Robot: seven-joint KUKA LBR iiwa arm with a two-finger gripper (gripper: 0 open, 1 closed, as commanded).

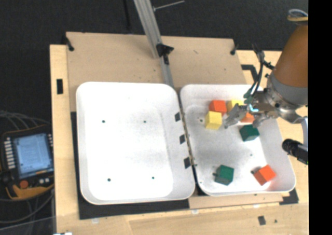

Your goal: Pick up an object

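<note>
Gripper (239,116) fingers look spread, pinching nothing, low in the right bin (275,187). Just left of it, nearly touching, lies the yellow block (213,120), beside the orange block (218,106).

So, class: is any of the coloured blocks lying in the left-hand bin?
No: the yellow block, orange blocks and green blocks all lie in the right bin, none in the left bin.
</note>
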